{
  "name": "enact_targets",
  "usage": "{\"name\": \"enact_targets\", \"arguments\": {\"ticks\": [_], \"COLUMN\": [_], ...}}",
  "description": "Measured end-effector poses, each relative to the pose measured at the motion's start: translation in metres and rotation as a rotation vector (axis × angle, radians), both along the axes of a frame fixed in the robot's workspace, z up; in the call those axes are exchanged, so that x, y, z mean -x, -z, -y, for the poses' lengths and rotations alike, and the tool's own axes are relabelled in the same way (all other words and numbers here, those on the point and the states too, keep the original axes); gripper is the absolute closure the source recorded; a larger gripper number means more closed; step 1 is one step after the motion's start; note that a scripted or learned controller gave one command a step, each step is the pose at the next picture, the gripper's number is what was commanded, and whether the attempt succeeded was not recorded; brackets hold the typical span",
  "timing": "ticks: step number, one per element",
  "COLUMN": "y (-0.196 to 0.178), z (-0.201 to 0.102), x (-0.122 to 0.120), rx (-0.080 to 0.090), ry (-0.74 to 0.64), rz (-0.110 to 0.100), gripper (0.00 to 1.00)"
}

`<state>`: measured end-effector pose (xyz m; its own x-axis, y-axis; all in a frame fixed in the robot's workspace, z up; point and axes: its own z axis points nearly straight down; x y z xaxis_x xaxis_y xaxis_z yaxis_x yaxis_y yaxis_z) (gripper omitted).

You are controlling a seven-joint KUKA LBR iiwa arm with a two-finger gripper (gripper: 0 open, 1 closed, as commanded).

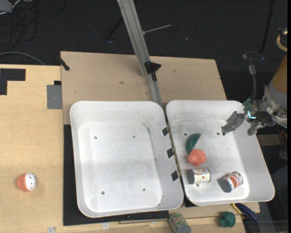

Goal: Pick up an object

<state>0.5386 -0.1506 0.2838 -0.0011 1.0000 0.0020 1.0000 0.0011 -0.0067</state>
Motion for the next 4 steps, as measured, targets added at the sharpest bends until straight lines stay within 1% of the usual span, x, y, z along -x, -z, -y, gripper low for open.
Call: {"name": "enact_targets", "arguments": {"ticks": [1,2,3,4], "y": [-0.002,0.042,0.091,0.136], "z": [0.001,-0.003,-0.009,-0.012], "x": [0.0,0.002,0.011,0.006], "rx": [0.001,0.0,0.0,0.0], "ry": [0.003,0.001,0.001,0.003], "rz": [0.004,0.0,-0.001,-0.001], "gripper": [0.0,0.0,0.0,0.0]}}
